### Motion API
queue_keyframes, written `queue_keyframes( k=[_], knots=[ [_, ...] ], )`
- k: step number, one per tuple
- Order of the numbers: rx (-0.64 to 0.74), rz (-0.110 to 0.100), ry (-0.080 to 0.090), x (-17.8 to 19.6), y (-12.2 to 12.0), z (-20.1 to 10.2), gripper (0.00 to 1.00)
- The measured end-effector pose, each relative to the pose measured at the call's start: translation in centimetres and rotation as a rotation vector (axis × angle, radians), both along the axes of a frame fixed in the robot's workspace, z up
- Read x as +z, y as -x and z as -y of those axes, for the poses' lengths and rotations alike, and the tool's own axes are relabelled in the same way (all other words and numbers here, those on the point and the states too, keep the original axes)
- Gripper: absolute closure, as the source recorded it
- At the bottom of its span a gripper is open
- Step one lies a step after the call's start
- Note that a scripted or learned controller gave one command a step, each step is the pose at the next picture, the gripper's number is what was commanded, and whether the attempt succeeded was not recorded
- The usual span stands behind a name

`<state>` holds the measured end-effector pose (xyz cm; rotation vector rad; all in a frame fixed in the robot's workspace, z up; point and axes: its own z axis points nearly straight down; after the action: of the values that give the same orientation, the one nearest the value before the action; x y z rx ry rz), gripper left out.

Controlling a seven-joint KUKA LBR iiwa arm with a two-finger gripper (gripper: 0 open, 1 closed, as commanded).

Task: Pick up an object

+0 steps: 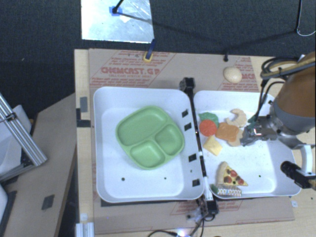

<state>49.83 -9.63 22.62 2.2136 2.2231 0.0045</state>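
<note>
In the camera view we find the arm (296, 100) reaching in from the right over the right bin (261, 169). Its gripper (248, 135) sits low, just beside an orange toast-like piece (228, 132); we cannot tell how its claw stands or whether it holds anything. Near the toast lie a red round piece (208, 128), a green piece (209, 117), a yellow wedge (213, 145) and a tan piece (239, 116). A pizza slice (230, 175) rests nearer the front. The left bin (108, 177) bears a green divided plate (150, 137).

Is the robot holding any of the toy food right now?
Cannot be told. The end effector sits right beside the orange toast piece in the right bin, but no grip shows.
</note>
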Motion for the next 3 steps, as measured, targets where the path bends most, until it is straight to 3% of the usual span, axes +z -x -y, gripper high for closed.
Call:
queue_keyframes(
  k=[1, 3],
  knots=[
    [0.004, -0.001, -0.002, 1.0, -2.5, -5.0, 1.0],
    [0.006, -0.003, -0.003, -1.3, -6.4, -14.9, 1.0]
  ],
)
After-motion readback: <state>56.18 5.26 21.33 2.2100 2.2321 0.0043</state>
